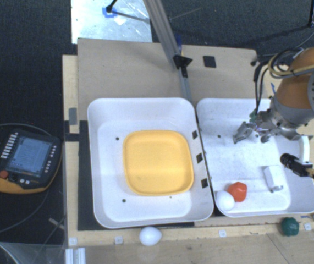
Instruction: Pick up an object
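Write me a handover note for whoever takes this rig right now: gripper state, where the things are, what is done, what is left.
Gripper: over the upper part of the right white bin, with nothing between its fingers; they look parted.
Things: the yellow square plastic plate lies in the left white bin. In the right bin, a small red round object and a white ball sit at the near-left corner, and a small white block lies further right. A white egg-shaped object and a dark green ball lie on the bench outside the bins.
Done: nothing picked up yet.
Left: descend on one object, grasp it, lift.

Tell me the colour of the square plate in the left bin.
Yellow; the plate shows clearly in the camera view.
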